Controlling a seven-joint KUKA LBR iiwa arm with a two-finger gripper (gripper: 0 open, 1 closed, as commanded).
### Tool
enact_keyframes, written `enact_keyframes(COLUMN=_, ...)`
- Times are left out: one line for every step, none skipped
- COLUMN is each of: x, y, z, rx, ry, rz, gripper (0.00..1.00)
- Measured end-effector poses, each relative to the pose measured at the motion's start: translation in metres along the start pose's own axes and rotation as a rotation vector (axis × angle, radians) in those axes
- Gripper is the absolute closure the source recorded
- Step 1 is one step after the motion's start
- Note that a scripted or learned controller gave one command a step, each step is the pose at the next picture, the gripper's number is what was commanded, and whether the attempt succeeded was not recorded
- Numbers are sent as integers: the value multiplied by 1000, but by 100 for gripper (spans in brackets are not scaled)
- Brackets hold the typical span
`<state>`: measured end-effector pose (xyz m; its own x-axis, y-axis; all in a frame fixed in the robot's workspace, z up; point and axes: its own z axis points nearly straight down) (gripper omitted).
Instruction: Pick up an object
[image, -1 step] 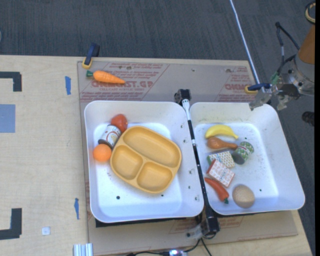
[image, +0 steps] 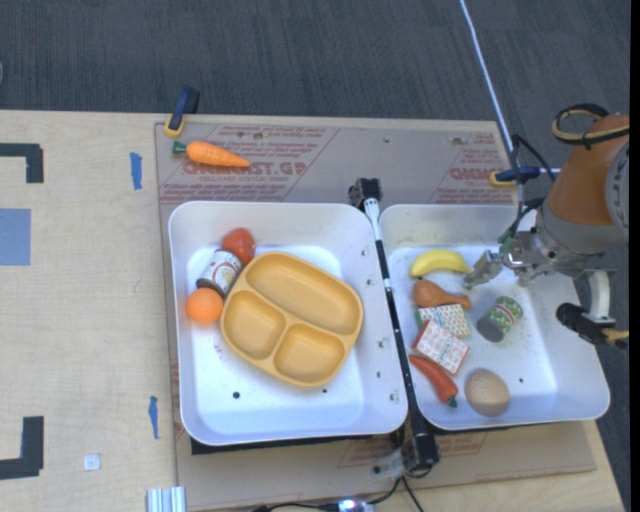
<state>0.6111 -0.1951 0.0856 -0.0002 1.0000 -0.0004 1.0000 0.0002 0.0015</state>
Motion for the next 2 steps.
enact_keyframes(x=40, y=-60, z=0, rx=1, ry=1, rz=0, gripper=0)
enact_keyframes(x=39, y=-58, z=-13, rx=-8, ry=-3, rz=1, gripper=100)
